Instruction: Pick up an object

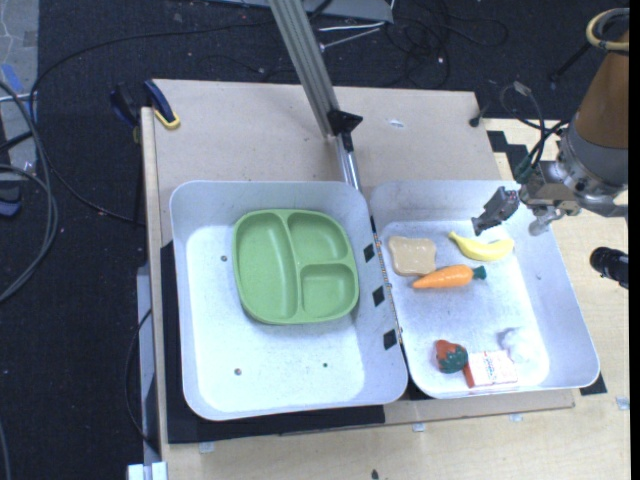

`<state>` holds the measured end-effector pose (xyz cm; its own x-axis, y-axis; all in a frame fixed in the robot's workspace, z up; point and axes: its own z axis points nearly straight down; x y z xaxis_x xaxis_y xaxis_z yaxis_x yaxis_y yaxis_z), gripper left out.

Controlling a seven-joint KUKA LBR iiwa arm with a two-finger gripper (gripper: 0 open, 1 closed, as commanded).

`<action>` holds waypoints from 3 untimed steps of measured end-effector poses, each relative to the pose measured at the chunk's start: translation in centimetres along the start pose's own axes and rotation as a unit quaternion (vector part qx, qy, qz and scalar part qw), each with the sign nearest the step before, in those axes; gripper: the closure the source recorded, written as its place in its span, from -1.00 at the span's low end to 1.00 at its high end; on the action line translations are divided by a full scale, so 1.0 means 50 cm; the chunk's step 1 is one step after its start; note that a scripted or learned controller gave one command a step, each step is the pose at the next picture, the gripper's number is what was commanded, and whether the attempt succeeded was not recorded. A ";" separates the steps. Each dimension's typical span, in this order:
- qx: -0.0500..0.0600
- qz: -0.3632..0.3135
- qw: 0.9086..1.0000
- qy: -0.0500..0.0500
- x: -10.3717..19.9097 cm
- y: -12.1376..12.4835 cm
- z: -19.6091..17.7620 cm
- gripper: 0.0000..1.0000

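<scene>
The right bin [556, 298] holds a yellow banana [482, 247], an orange carrot [443, 278], a tan bread slice [411, 255], a red and green strawberry-like toy [450, 355], a red and white box [490, 369] and a small pale object [512, 340]. My gripper [500, 211] hangs over the bin's far right part, just above and slightly right of the banana, apart from it. Nothing shows in its grasp.
A green divided plate [297, 266] lies in the left bin [200, 308]. A slanted metal pole [305, 48] rises from the bench behind the gap between the bins. Cables run over the dark floor around the bench.
</scene>
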<state>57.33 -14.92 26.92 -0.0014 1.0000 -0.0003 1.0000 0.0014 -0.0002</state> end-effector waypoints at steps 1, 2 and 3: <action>0.002 0.001 1.000 0.000 0.016 -0.008 0.095 -1.00; 0.002 0.001 1.000 0.001 0.033 -0.022 0.198 -1.00; 0.002 0.001 1.000 0.000 0.025 -0.006 0.299 -1.00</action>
<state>57.01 -13.69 11.99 0.0008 1.0000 0.0001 1.0000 -0.0008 -0.0037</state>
